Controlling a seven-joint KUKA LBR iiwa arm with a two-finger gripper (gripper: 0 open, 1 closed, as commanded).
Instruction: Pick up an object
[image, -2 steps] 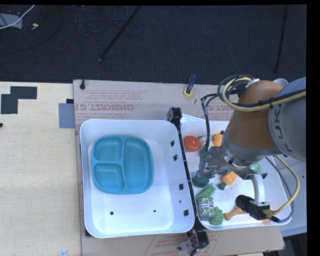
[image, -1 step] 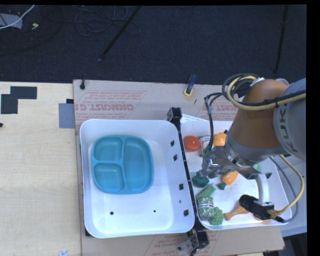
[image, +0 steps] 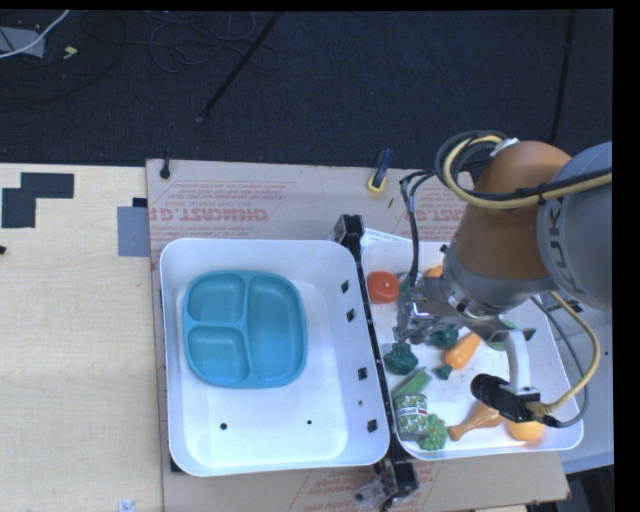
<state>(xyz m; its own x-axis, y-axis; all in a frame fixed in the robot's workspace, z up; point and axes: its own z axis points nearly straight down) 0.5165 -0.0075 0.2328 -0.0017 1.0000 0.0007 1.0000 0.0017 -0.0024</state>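
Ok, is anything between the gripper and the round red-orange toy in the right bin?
Nothing visible. The gripper hangs just right of the round red-orange toy, with bare white bin floor between them; the dark green broccoli piece lies below, off that line.

End effector (image: 418, 318) low in right bin (image: 560, 425) among toy food; blue plate (image: 245, 329) left bin.

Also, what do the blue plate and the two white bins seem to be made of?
The blue plate looks like moulded plastic: one even colour, rounded rims, three pressed compartments and a soft sheen. The left bin and the right bin also look like plastic, smooth and slightly glossy with rounded corners, though thin painted metal cannot be ruled out from this view.
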